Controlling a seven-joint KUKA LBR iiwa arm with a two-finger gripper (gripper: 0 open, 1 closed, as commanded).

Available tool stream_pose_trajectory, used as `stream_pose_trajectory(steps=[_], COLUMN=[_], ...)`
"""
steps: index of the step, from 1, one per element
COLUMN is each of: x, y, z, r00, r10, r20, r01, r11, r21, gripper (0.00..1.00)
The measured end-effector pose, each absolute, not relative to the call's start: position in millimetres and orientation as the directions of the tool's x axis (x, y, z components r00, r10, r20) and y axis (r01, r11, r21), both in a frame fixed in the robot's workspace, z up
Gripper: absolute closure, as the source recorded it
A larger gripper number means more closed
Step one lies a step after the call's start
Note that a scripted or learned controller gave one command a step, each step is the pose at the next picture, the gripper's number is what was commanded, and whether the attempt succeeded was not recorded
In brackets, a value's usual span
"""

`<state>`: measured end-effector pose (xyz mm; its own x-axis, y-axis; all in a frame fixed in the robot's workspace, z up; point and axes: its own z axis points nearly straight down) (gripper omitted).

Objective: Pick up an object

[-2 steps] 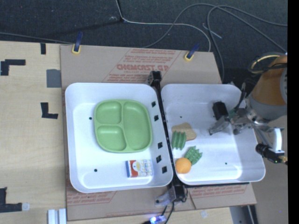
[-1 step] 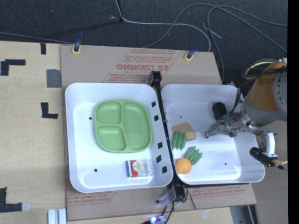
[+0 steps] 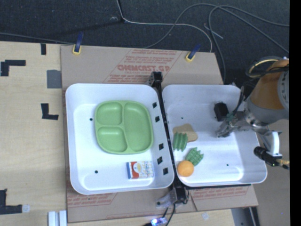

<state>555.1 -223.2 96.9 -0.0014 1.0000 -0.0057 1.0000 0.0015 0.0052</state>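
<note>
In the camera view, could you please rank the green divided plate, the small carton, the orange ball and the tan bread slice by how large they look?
1. Green divided plate, by far the largest.
2. Small carton.
3. Tan bread slice, partly hidden by a green toy, so unsure against the carton.
4. Orange ball, smallest.

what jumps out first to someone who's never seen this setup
The green divided plate in the left bin draws the eye first, with a small carton lying just below it. In the right bin, a cluster sits against the divider: a tan piece, two green items and an orange ball. The arm reaches in from the right, its gripper low over that bin.
</note>
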Motion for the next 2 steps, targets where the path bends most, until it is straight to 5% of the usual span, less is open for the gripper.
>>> stream_pose_trajectory(steps=[2], x=[546.8], y=[-217.8], z=[188.3], r00=[-0.001], r10=[1.0], r20=[-0.001], r01=[1.0], r11=[0.001], r21=[0.003], gripper=[1.0])
